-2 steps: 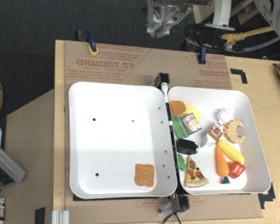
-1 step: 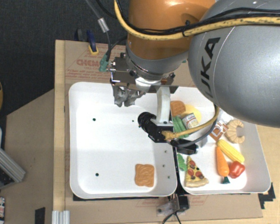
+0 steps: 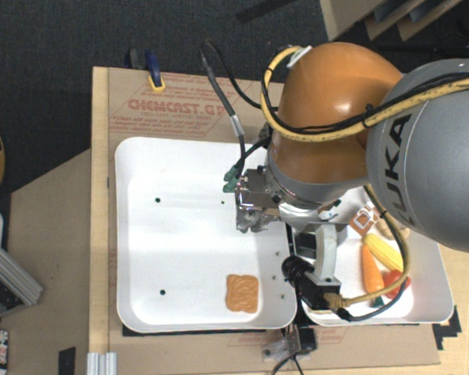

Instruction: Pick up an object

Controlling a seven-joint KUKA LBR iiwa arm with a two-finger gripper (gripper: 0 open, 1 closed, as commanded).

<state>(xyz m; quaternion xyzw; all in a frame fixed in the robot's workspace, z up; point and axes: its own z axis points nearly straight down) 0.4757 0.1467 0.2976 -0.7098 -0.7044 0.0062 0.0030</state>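
Bench w/ two white bins: left bin [image 3: 138, 216] is holding a tan waffle piece [image 3: 242, 293] near its front-right corner. Gripper [image 3: 247, 215] is hovering above, waffle lying toward the front; finger state — can't tell. Other toys are sitting in right bin [image 3: 430, 290].

Grey arm [image 3: 427, 147] entering from three o'clock, its orange band [image 3: 335, 90] uppermost and wrist pointing straight down, with the gripper [image 3: 249, 215] toward nine o'clock beneath it.
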